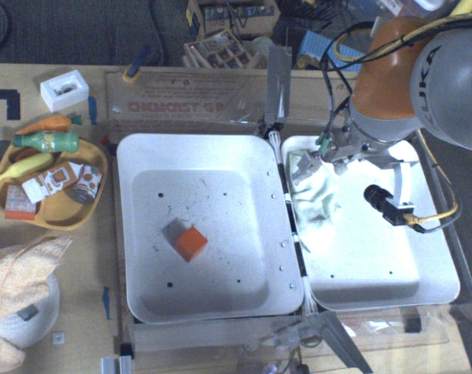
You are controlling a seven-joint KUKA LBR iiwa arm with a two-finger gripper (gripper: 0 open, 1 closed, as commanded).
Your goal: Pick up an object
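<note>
In the left bin [142, 162], slightly left of centre and toward the near edge, lies an orange block [191, 243]. It rests flat on the bin floor with a grey shadow or grey face at its upper left side. Nothing touches it. Small dark specks are scattered over the floor around it.

In the right bin [376, 279], at the far left corner, lies a crumpled pale cloth [314, 197], whitish with a faint green tint. It reaches from the far wall down along the left wall.

The arm [411, 61] enters from the right and stands over the far edge of the right bin. Its orange band sits above the wrist. The gripper [329, 158] hangs at the far left part of the right bin, just above or at the top edge of the cloth. Whether its jaws are apart or together cannot be told: glare and the wrist body cover them. Whether it touches the cloth cannot be told either. A black cylindrical part [382, 201] with a yellow cable projects from the wrist over the middle of the right bin.

The gripper is well apart from the block, with the divider between the bins in between.

At the bench's left edge stands a yellow bowl [65, 213] of toy food, with a white box [65, 89] beyond it.
</note>
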